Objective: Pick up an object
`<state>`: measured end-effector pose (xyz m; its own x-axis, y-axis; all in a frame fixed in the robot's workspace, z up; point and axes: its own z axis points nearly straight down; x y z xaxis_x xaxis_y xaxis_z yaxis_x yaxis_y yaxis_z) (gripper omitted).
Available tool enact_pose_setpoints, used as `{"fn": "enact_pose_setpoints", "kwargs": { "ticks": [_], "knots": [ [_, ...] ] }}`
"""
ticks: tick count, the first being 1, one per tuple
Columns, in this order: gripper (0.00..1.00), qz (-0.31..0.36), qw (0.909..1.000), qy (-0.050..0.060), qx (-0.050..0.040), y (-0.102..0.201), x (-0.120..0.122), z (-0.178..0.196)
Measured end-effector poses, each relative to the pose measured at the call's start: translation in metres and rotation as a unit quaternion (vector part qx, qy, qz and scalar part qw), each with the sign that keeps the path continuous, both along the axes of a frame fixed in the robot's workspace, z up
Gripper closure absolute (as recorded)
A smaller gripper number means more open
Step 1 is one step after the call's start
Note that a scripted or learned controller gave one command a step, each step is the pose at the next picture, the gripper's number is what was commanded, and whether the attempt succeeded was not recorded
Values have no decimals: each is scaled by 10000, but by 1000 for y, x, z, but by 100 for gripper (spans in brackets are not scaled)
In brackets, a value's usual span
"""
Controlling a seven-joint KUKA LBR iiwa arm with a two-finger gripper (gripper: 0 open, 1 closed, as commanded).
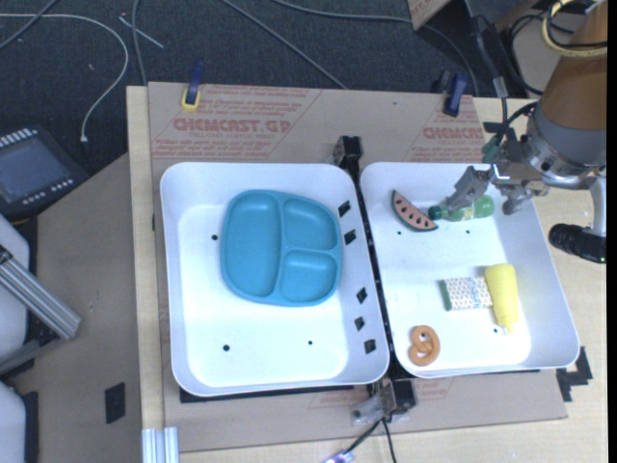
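Two white bins sit side by side on your bench. Locate the watermelon slice (pixel 413 212) in the right bin (pixel 549 307), just beside the gripper (pixel 461 204), whose grip state you cannot tell. Expect a light, stiff, slippery toy; grasp across its narrow middle.

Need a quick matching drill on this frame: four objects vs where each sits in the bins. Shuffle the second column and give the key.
Things:
1. blue divided plate
2. watermelon slice
3. yellow block
4. pretzel

Places:
A. right bin, near front edge
B. left bin, middle
C. right bin, upper left, beside the gripper
D. right bin, right side, next to a patterned square item

Pairs: 1-B, 2-C, 3-D, 4-A
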<state>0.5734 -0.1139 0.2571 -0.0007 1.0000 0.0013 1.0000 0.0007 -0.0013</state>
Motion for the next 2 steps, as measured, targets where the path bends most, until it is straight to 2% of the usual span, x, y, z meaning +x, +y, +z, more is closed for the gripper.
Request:
{"fn": "enact_pose_setpoints", "kwargs": {
  "ticks": [2],
  "knots": [
    [0, -7, 10000, 25, 1, -16, 9, -108]
  ]
}}
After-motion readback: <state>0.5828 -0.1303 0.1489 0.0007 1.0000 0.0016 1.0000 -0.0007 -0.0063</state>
